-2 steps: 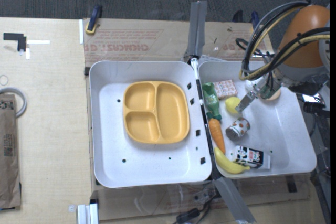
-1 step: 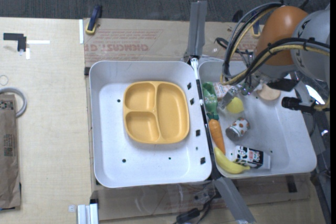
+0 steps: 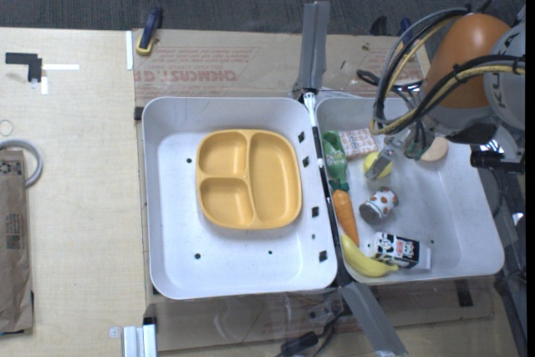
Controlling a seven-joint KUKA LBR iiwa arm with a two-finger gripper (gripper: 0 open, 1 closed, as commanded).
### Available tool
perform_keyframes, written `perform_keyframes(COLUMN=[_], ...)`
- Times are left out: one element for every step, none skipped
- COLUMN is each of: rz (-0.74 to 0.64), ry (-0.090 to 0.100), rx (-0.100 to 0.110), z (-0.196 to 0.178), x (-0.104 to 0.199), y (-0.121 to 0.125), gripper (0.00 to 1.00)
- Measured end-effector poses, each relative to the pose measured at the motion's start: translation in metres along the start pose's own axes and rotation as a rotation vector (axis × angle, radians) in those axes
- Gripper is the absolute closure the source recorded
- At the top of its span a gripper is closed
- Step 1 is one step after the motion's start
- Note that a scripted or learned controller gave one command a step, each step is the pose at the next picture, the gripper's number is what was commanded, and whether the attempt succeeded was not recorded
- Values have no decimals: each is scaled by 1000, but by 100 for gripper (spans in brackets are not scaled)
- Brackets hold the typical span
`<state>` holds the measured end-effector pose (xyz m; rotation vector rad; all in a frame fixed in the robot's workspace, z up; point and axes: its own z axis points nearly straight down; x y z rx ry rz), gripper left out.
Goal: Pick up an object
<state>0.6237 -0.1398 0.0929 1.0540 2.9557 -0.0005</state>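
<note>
Left bin (image 3: 167, 205): one yellow divided plate (image 3: 249, 178), three compartments, lying near its middle. Right bin (image 3: 468, 213): contents crowd the wall it shares with the left bin. Along that wall, from the far end toward the near end, lie a green packet (image 3: 334, 159), a carrot (image 3: 345, 215) and a banana (image 3: 364, 260). A pink-and-white wrapper (image 3: 359, 141) lies beside the green packet. A small spotted cup (image 3: 380, 204) lies on its side next to the carrot. A black-and-white carton (image 3: 399, 250) touches the banana. A pale round object (image 3: 435, 150) sits near the far wall, partly under my wrist.

My claw (image 3: 386, 160) hangs over the far half of the right bin, above the spotted cup. A yellow piece shows at its tips. I cannot tell how far the fingers stand apart, nor whether they grip that piece. Cables loop above the wrist and hide part of it.
</note>
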Motion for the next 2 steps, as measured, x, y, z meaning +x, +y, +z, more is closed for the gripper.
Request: perform_keyframes(rz=[5, -47], ry=[-5, -1], rx=[-2, -1], z=[-11, -114], x=[-2, 30], y=[-1, 68], gripper=[100, 100])
